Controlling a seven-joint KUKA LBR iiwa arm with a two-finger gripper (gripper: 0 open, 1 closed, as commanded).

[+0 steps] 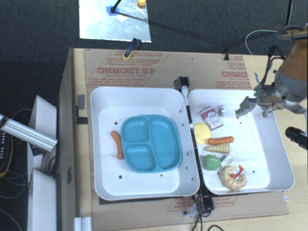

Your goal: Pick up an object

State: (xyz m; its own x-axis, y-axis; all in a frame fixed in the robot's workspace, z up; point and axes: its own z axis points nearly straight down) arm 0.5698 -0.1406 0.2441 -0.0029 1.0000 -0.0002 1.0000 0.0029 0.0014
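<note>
The surface (pixel 159 64) carries 2 shallow white bins side by side. The left bin (pixel 103 114) holds a blue divided tray (pixel 150 143) with 3 compartments and, just beside the tray's left edge, an orange-red sausage (pixel 117 144) lying on the bin floor. The right bin (pixel 274 153) holds the rest of the things, gathered along its left side: a small red-and-white packet (pixel 211 117) near the top, a yellow piece (pixel 202 133) below it, a toy carrot (pixel 221 140) touching the yellow piece's right, a pale corn cob (pixel 217 149) just under the carrot, a green round piece (pixel 211 162), and a tan-and-white bundle (pixel 233 176) (its exact nature is hard to make out) nearest the front wall. The tool (pixel 254 108) hangs over the upper right part of the right bin, well apart from every object, its fingers spread apart with nothing between them. The arm (pixel 293 76) reaches in from the right.
</note>
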